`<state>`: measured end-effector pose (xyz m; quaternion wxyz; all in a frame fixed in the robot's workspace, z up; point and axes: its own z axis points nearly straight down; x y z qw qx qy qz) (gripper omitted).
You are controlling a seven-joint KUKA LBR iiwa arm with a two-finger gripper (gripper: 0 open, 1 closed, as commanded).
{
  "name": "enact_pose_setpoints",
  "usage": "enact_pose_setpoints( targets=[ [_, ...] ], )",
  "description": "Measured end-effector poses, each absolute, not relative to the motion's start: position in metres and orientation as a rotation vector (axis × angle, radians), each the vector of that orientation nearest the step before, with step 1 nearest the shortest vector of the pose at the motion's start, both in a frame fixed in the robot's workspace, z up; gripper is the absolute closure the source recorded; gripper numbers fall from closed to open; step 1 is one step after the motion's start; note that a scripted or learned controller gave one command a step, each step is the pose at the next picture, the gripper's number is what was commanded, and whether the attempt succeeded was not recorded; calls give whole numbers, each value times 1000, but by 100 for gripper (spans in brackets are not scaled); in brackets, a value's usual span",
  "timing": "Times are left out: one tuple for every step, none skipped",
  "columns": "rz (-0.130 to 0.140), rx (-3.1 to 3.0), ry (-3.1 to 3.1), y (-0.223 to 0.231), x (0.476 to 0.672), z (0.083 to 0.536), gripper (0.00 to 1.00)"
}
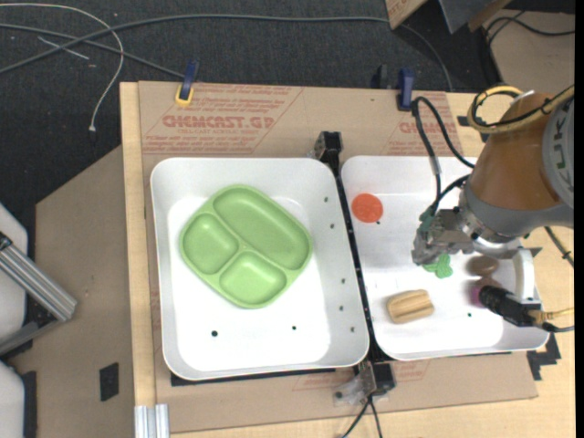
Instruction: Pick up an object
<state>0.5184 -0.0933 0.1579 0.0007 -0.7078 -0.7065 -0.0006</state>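
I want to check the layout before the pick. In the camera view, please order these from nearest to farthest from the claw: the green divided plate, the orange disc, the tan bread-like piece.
From the claw:
1. Tan bread-like piece, right bin, just below-left of the claw.
2. Orange disc, right bin, upper-left area.
3. Green divided plate, left bin, far across the divider.

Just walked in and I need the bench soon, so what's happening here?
A grey and orange robot arm reaches into the right bin, with its gripper low over a small green object. Nothing is visibly lifted so far. An orange disc and a tan bread-like piece lie loose in the same bin, apart from the gripper. The left bin holds a green divided plate, which is untouched.
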Motion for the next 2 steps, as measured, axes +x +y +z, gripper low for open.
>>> enact_pose_setpoints(
  targets=[
    [-7,-2223,-2228,-88,528,217,100],
    [-7,-2224,-2227,-88,529,272,100]
  ],
)
